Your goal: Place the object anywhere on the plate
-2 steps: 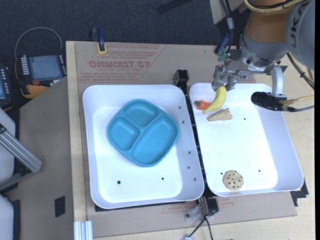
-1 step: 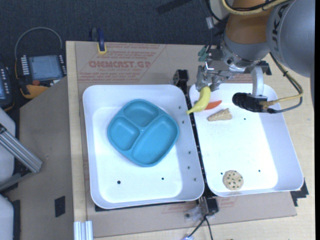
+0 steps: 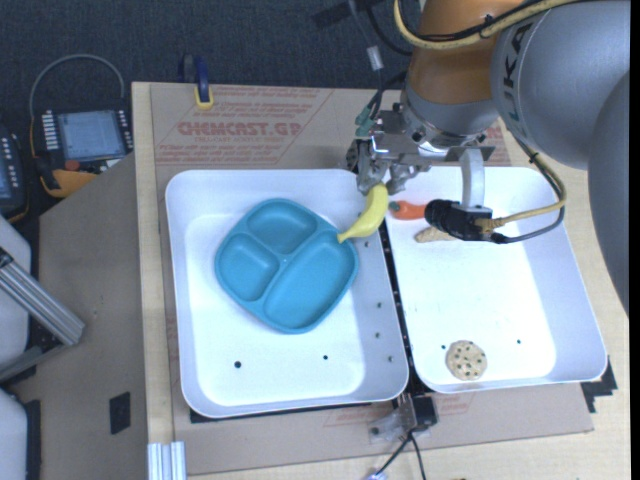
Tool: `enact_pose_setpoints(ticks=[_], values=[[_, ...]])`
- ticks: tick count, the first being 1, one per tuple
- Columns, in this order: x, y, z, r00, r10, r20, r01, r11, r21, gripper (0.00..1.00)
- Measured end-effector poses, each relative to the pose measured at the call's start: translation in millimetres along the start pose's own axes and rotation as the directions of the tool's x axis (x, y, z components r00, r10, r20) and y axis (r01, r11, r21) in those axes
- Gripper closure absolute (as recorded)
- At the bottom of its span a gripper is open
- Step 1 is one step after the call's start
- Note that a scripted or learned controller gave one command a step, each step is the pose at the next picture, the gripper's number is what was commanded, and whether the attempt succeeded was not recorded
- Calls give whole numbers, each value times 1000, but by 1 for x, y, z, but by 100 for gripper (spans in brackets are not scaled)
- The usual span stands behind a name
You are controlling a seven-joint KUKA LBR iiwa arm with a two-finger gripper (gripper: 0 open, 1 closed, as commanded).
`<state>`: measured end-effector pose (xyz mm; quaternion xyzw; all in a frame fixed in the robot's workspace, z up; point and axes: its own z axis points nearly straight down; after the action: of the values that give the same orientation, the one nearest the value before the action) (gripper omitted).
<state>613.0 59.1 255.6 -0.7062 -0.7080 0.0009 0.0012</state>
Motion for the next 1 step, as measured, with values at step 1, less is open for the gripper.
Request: enact_pose_setpoints(ticks=[1], values=[[58, -9, 13, 1000, 0, 0, 0, 1000, 1, 100]])
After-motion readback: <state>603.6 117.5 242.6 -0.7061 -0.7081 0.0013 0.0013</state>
